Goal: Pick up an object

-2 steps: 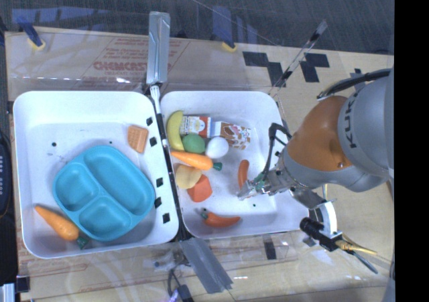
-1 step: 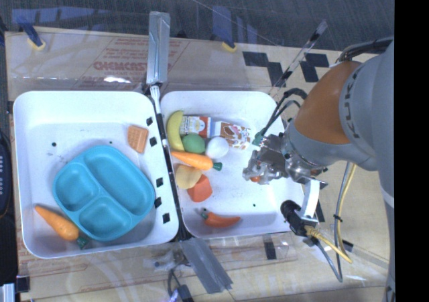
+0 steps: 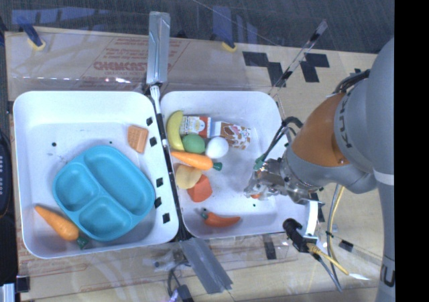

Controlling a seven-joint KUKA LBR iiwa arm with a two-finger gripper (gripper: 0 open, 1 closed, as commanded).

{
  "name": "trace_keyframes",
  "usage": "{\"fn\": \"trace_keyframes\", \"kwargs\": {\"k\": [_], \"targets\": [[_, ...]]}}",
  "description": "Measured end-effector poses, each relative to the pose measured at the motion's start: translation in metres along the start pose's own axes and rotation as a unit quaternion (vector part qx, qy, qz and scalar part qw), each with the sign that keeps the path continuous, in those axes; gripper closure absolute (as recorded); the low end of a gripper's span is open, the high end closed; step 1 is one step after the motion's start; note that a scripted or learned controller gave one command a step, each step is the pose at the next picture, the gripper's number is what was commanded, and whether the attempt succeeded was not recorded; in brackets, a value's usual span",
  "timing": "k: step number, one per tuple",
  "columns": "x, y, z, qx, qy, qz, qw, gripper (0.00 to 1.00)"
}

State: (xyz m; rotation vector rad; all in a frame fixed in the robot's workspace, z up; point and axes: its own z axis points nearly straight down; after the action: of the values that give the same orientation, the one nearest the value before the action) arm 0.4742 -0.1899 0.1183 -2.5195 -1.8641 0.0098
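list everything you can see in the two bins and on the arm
divided plate: 1, blue, left bin
carrot: 1, orange, left bin, near-left corner beside the plate
small block: 1, orange, left bin, above the plate
banana: 1, yellow, right bin, far-left
round fruit: 1, green, beside the banana
egg: 1, white, right of the green fruit
cartons: 2, printed, lying behind the egg
second carrot: 1, orange, right bin, left side
potato: 1, tan, under that carrot
chilli pepper: 1, red-orange, right bin, near edge
bins: 2, white, side by side
arm: 1, grey with orange band, from the right
tool: 1, low over the right bin's right side
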Motion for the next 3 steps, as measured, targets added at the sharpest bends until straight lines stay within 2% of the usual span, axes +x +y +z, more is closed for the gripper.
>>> {"fn": "trace_keyframes", "kwargs": {"k": [1, 2, 3], "targets": [[0.063, -0.006, -0.087, -0.006, 0.002, 0.008, 1.0000, 1.00], [0.029, -0.008, -0.067, -0.002, 0.000, -0.093, 0.9957, 1.00], [0.030, -0.007, -0.077, -0.002, 0.001, -0.095, 0.9954, 1.00]]}}
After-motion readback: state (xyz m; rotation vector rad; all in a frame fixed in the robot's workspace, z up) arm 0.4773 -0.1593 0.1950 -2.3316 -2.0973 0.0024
